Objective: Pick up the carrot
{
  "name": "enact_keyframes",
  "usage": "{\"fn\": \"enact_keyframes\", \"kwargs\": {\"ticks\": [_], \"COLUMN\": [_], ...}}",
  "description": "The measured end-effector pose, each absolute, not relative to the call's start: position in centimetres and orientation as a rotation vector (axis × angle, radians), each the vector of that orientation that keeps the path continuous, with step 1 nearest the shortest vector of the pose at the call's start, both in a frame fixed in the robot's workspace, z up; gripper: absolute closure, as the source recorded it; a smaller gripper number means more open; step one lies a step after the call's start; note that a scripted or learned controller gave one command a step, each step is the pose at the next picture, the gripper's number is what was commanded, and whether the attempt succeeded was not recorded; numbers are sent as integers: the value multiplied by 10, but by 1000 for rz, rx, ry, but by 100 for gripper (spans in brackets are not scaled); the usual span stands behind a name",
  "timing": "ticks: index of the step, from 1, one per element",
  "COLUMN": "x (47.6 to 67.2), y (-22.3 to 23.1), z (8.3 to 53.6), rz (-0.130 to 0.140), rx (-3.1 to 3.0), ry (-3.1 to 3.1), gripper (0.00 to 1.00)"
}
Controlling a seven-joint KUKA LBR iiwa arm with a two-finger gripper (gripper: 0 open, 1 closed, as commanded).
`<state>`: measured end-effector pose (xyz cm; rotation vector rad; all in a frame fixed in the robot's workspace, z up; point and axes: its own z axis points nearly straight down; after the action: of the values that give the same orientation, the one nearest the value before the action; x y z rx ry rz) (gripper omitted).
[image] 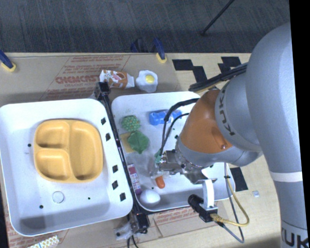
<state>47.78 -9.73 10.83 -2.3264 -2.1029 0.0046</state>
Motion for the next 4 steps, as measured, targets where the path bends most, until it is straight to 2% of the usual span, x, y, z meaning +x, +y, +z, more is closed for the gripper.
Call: {"fn": "enact_keyframes", "kwargs": {"ticks": [1, 2, 3, 4], "x": [481, 476, 507, 480], "y": [-103, -21, -49, -65], "z": [141, 191, 270, 281], "rz": [3, 4, 3, 4], "rx": [-2423, -2429, -2534, -2375], "ry": [-1994, -1986, -1852, -2050], "gripper": [100, 100, 100, 100]}}
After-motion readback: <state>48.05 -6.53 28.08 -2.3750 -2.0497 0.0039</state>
